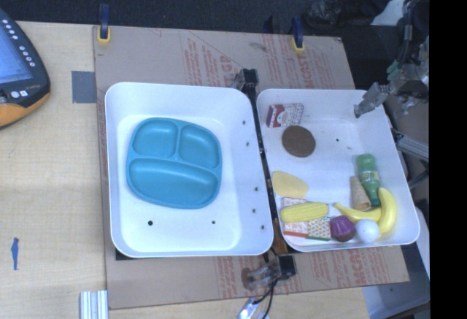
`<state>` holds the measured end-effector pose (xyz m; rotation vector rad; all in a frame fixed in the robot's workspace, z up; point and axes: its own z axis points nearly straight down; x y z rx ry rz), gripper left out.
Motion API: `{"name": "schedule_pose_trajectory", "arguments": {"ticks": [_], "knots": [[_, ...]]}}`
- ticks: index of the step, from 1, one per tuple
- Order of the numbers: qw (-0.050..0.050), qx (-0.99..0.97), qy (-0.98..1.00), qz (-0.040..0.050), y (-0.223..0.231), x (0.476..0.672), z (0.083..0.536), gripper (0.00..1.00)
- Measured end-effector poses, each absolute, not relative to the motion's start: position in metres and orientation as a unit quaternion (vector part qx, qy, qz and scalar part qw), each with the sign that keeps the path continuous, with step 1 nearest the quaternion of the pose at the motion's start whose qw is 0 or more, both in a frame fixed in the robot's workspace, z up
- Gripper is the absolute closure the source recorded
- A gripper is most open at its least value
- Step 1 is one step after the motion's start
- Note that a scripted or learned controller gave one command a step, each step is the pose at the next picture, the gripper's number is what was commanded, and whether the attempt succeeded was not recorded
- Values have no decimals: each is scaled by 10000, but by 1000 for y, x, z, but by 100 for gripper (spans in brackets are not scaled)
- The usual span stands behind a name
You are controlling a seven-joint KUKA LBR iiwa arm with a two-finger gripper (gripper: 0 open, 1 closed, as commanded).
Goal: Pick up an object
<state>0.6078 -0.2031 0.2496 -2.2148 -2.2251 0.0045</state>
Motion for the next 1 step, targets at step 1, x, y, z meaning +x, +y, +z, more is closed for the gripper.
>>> {"name": "schedule_pose_trajectory", "arguments": {"ticks": [1], "knots": [[70, -7057, -7084, 47, -211, 567, 118, 0]]}}
